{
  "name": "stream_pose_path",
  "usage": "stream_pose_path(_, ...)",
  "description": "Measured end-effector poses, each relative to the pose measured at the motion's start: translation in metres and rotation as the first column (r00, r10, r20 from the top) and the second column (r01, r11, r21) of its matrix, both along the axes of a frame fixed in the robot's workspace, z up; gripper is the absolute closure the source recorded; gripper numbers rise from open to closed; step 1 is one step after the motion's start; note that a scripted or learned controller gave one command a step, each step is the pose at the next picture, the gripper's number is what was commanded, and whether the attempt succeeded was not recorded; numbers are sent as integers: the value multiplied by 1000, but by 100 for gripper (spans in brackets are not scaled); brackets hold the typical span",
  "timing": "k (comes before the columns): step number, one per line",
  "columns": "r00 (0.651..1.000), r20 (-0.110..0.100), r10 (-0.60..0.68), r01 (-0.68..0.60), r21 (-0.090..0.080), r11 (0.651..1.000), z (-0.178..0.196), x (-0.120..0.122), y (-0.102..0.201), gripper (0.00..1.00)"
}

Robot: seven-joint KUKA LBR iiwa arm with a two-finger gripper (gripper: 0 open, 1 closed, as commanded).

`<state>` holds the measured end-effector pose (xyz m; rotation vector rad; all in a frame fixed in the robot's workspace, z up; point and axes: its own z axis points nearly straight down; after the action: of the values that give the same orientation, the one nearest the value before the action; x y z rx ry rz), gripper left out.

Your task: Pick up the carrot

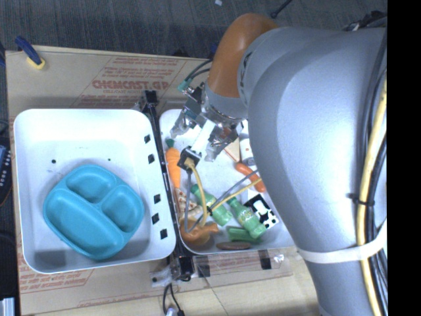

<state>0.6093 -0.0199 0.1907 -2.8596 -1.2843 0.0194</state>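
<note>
Your non-task stock: blue divided plate point(94, 209) lying in the left bin point(39, 127); green toy vegetables point(241, 216) and a black-and-white cube point(264, 214) (both right bin point(168, 118)); printed cardboard point(131, 71) beneath.

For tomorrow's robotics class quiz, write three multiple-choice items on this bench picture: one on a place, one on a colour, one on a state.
1. Where is the divided plate?
A. left bin
B. right bin
C. on the cardboard

2. What colour is it?
A. red
B. blue
C. yellow

3. How does the carrot stand?
A. on the plate
B. lifted clear of the bin
C. lying in the right bin by the divider

Answers: 1 A, it sits in the left bin. 2 B, it is plainly blue. 3 C, it lies below the hand, along the bin's left wall.
</note>
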Motion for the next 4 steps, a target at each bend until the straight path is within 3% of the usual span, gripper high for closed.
stream_pose_path(1,982,-2,-188,188,-3,982,0,-5,16,0)
stream_pose_path(2,995,-1,-100,100,-3,995,0,-114,-20,0)
stream_pose_path(3,985,6,-171,171,3,985,1,-8,-6,0)
stream_pose_path(4,892,7,-453,453,-2,892,1,40,-24,0)
